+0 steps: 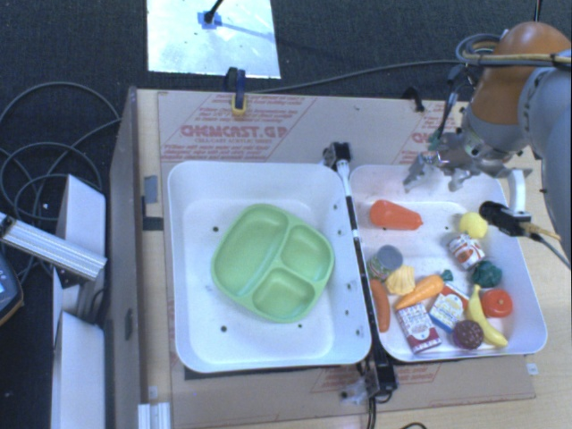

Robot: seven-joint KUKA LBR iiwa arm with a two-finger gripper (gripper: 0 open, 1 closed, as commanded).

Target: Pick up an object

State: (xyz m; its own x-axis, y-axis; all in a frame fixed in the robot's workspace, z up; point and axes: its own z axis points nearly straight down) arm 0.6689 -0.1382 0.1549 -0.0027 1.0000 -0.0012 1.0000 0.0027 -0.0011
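An orange pepper lies lengthwise left-to-right; above and right of it, the gripper hovers, fingers apart, holding nothing.

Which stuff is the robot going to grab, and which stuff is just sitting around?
For the job:
gripper
toy food in the right bin: orange pepper, lemon, banana, carrot, tomato

Just lying about:
green divided plate in the left bin
cables on the floor
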